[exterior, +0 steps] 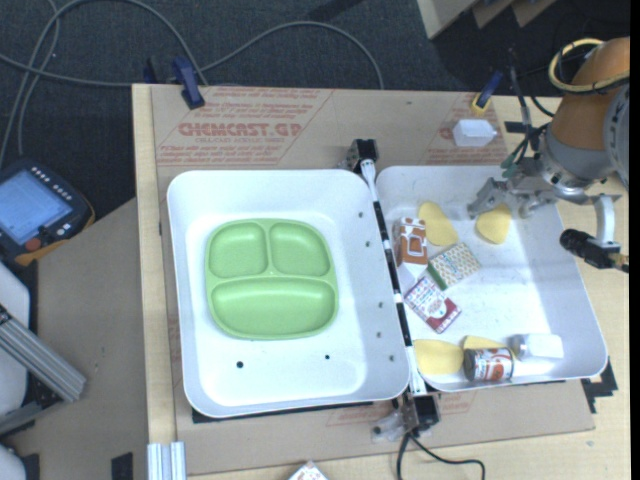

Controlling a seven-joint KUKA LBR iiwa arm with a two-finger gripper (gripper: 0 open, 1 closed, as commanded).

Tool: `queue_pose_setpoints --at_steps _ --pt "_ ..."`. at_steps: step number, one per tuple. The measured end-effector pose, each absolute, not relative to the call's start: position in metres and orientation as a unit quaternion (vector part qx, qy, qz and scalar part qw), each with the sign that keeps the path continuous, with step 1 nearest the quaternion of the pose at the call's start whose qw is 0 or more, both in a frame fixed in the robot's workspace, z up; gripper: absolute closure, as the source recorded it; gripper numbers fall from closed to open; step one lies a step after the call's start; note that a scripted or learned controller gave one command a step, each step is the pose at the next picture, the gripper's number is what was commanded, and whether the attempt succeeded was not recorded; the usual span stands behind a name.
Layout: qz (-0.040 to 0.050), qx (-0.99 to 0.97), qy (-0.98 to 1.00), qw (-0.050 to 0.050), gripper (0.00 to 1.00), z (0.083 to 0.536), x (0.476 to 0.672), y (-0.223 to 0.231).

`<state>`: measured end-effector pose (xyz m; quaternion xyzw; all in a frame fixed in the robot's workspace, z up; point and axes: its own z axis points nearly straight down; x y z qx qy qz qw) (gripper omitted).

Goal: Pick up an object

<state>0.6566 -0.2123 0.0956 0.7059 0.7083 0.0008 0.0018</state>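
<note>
My gripper (507, 200) hangs over the far part of the right bin (570, 298), its two grey fingers spread open with nothing between them. Just below it lies a small yellow piece (492, 229), near the fingertips; whether they touch it I cannot tell. Another yellow piece (436, 223) lies to its left. Nearby are a brown packet (411, 240), a green patterned packet (454, 264) and a red packet (432, 303). At the bin's near edge sit a yellow piece (434, 356), a red can (489, 364) and a white tube (537, 346).
The left bin (190, 218) holds a green divided plate (270, 276). A black clamp strip (388, 268) runs between the bins. A small white block (474, 132) lies on the board behind the right bin. The arm's grey wrist (580, 158) stands over the right bin's far corner.
</note>
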Motion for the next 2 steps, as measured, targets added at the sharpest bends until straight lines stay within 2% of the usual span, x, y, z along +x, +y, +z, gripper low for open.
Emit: queue_pose_setpoints --at_steps 1,2 --pt "-0.0001 0.707 0.707 -0.001 0.0 0.0848 0.655 -0.1903" --pt "-0.0002 0.707 0.707 0.0 0.0 0.0851 0.655 -0.1892"
